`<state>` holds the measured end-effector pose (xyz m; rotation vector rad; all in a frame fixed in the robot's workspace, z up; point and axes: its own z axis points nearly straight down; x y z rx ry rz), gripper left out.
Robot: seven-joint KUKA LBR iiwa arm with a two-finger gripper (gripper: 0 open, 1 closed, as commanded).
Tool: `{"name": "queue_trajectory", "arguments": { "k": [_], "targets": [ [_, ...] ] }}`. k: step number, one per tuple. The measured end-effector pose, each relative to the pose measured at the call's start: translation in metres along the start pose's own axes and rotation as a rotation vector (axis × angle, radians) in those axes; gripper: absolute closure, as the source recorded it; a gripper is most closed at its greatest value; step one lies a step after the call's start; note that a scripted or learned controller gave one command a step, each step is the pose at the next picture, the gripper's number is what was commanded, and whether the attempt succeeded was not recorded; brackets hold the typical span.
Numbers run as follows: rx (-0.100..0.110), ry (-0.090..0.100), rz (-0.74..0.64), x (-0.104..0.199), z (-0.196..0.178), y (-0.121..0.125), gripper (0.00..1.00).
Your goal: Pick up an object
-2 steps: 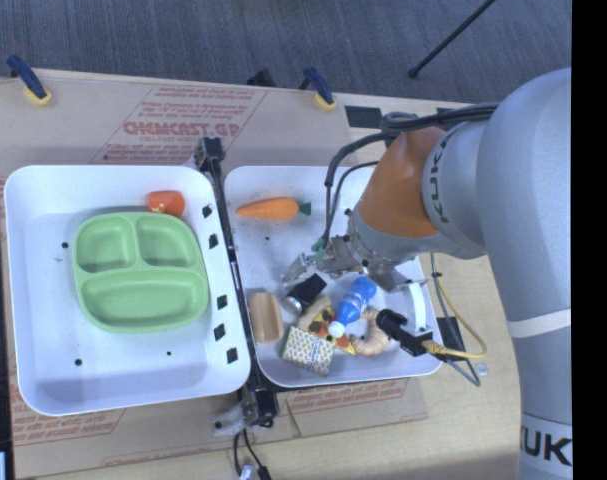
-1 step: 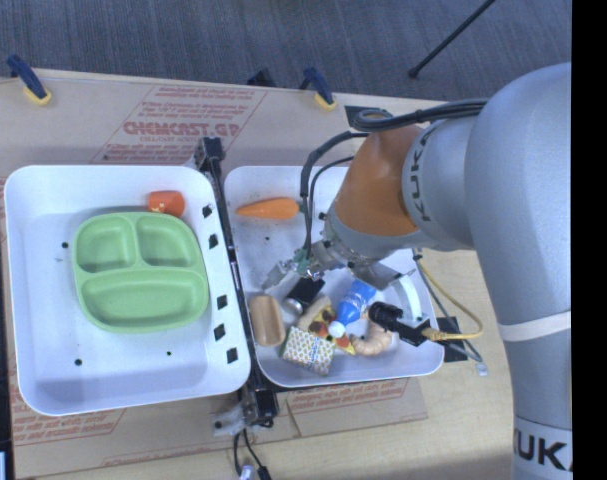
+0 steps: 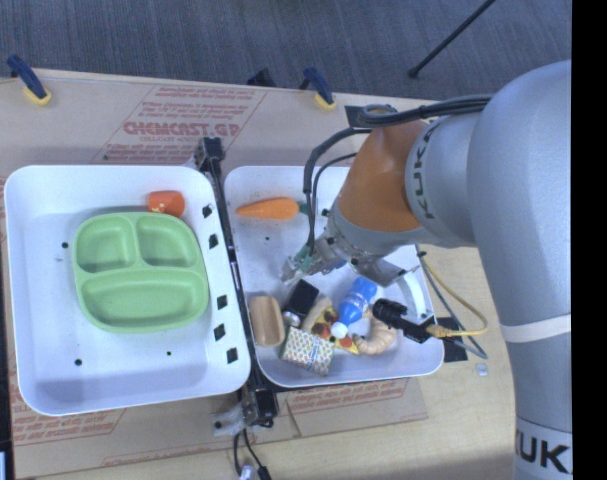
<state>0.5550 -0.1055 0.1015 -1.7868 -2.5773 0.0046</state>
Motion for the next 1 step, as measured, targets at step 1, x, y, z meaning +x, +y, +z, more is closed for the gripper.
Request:
{"name": "queue_trajectory", "arguments": {
  "k": [1],
  "targets": [
    [-0.005,-0.004,-0.318,0.0325,-0.0903,-0.016,1.0]
  ]
}}
